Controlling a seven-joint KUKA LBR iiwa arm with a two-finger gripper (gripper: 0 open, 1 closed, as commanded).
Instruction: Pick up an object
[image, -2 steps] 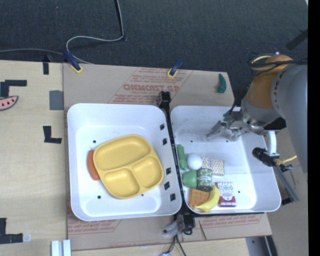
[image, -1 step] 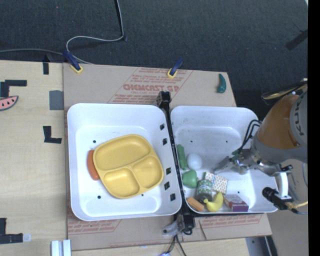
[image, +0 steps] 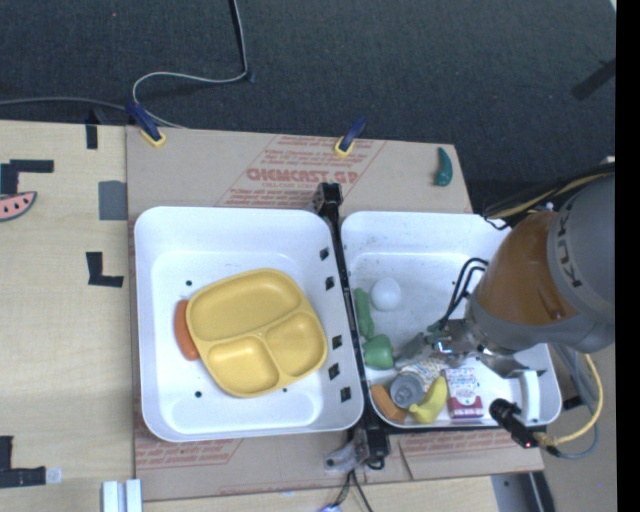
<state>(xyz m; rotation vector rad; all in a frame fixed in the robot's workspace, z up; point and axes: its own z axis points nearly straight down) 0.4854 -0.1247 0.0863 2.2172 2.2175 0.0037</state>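
Right bin (image: 420, 228) of small toys, hand (image: 425, 345) (grip unclear), yellow tray (image: 256, 330) in left bin (image: 160, 300)

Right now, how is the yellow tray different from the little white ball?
The yellow tray is flat with three compartments; the white ball is round and plain. The tray is much bigger than the ball. The tray lies in the left bin, over an orange thing; the ball sits in the right bin. Both rest in white bins.

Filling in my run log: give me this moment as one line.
arm: over right bin | gripper: low among items near green piece, grip unclear | left bin: yellow tray | pick: not confirmed
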